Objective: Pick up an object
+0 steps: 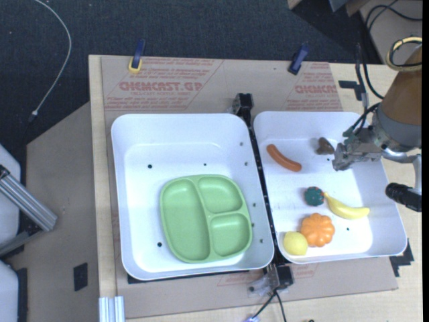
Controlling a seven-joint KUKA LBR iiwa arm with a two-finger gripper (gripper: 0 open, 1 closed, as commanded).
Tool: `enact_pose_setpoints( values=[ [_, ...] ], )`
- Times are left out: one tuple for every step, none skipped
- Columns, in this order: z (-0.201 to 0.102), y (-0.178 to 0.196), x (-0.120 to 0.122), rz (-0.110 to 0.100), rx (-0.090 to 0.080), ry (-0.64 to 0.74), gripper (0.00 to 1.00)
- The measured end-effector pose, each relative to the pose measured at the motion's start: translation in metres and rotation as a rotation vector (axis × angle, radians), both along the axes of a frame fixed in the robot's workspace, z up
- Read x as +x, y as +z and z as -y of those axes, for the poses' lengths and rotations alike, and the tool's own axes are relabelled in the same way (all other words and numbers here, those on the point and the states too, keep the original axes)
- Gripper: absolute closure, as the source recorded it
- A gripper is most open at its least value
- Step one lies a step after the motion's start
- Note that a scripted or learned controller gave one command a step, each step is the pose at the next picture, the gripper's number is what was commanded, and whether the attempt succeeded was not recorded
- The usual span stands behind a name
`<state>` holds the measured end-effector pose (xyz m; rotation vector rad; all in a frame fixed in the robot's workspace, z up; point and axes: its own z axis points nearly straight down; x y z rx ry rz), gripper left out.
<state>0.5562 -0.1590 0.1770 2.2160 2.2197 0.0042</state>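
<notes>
White plastic right bin (395,237) holds your candidates: an orange-red sausage (284,157) at ten o'clock, and a yellow banana (346,208), orange pumpkin (317,229) and yellow lemon (295,243) clustered toward six. Your hand (345,158) hovers at one o'clock, grasping nothing; whether it is released or clenched, you cannot tell.
</notes>
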Motion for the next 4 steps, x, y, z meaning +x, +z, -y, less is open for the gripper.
enact_pose_setpoints(
  values=[
    [0.004,0.063,0.005,0.001,-0.001,0.000,1.00],
    [0.004,0.064,0.005,-0.003,0.000,-0.001,1.00],
    [-0.044,0.062,0.007,-0.007,0.004,0.004,1.00],
    [-0.098,0.049,0.017,-0.008,0.004,0.004,1.00]
  ],
)
